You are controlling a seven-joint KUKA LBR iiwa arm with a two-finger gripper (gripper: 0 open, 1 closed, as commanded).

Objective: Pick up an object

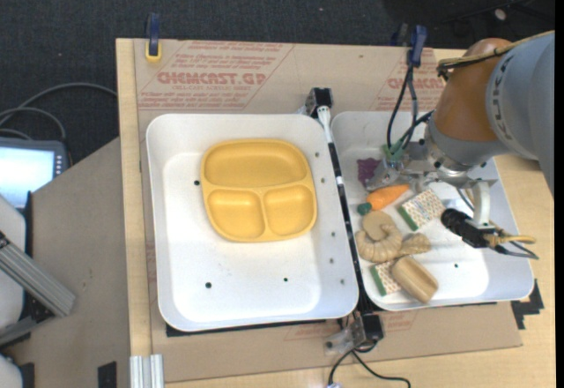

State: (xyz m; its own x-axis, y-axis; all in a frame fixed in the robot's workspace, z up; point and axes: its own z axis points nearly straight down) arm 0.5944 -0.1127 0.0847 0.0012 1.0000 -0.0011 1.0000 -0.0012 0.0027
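The right bin (509, 282) holds several small things. There is a purple piece (367, 169) near its left wall, an orange carrot (388, 197) just below it, and a checkered green-and-white packet (419, 209). Further forward lie a beige knobbly lump (381, 236) and a tan bread roll (414, 279). My gripper (398, 167) reaches in from the right. It hangs low over the back half of this bin, just above the carrot and right of the purple piece. The grey wrist (458, 144) covers its fingers, and I see nothing held.
The left bin (176, 263) carries a yellow divided plate (259, 188) in its back half. A small green-edged piece (382, 276) lies by the bread roll. The ridge between the bins (339, 201) runs close to the left of the objects.
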